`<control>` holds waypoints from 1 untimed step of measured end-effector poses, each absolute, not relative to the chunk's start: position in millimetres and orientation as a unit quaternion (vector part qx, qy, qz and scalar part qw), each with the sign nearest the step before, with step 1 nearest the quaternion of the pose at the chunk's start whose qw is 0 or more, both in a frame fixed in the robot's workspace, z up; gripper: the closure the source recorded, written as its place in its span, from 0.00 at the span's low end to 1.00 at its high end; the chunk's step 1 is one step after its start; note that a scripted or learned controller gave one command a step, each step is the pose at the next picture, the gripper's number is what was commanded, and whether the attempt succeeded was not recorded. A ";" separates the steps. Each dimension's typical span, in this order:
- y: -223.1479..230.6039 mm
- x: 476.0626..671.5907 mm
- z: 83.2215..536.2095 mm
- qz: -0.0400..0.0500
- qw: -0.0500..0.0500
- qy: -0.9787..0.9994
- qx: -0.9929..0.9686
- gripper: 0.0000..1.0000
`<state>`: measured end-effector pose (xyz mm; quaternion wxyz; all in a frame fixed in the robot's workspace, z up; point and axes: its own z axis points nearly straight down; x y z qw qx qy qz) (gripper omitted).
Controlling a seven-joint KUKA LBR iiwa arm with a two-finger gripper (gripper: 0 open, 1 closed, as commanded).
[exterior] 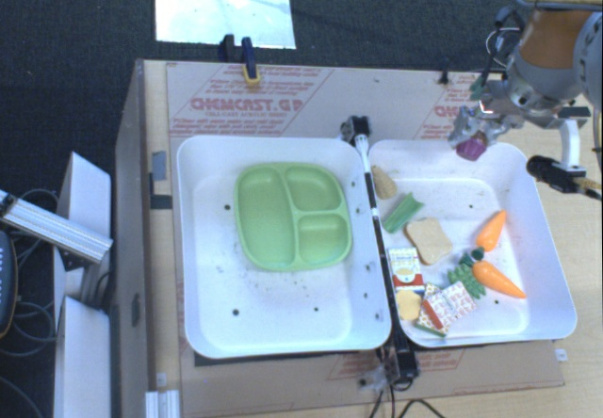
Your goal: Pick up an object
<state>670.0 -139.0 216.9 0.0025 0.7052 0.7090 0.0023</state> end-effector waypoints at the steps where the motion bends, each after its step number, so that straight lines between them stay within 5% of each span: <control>1: -64.2 617.5 206.0 0.001 0.000 0.709 0.706 1.00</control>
